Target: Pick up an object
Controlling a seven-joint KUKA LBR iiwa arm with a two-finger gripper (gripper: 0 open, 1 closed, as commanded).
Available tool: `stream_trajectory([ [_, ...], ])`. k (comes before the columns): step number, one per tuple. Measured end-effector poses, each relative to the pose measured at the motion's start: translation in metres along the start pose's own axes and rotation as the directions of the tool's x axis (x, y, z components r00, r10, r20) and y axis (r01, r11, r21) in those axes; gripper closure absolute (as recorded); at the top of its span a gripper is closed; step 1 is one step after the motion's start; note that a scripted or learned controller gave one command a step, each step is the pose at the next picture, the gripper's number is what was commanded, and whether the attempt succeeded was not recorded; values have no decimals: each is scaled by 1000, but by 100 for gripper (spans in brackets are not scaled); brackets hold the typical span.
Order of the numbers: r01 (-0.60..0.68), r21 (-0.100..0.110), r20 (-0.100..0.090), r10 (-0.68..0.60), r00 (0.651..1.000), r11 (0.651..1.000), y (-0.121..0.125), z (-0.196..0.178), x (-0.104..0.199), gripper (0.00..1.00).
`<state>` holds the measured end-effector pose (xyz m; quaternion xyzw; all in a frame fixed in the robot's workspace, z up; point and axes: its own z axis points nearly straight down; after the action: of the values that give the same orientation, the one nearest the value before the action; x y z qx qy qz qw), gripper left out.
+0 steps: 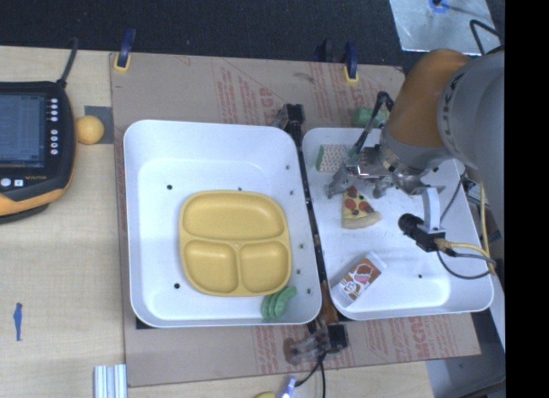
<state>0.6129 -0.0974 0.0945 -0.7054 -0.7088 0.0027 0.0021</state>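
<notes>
Hand (350, 183) low in right bin (446, 298) nr left wall, above pizza slice (358, 210); finger state unclear

Glossy white plastic bins (146, 216), smooth matt yellow plastic tray (233, 242), matt brown cardboard sheet (223, 87) underneath

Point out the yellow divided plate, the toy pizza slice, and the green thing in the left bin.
Yellow plastic divided plate (233, 242): camera view, middle of the divider ridge.
Toy pizza slice (358, 211): camera view, centre of its topped face.
Green ridged toy (277, 304): camera view, middle of its body, by the plate's lower right corner.
</notes>
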Motion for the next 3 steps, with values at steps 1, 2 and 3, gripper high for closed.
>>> stream_trajectory([
  [1, -2, -4, -1, 2, 1000, 1000, 44, 2, 3, 0],
  [2, -1, -2, 1, 1, 1000, 1000, -9, 3, -18, 0],
  [3, 0, -1, -1, 0, 1000, 1000, -17, 3, 5, 0],
])
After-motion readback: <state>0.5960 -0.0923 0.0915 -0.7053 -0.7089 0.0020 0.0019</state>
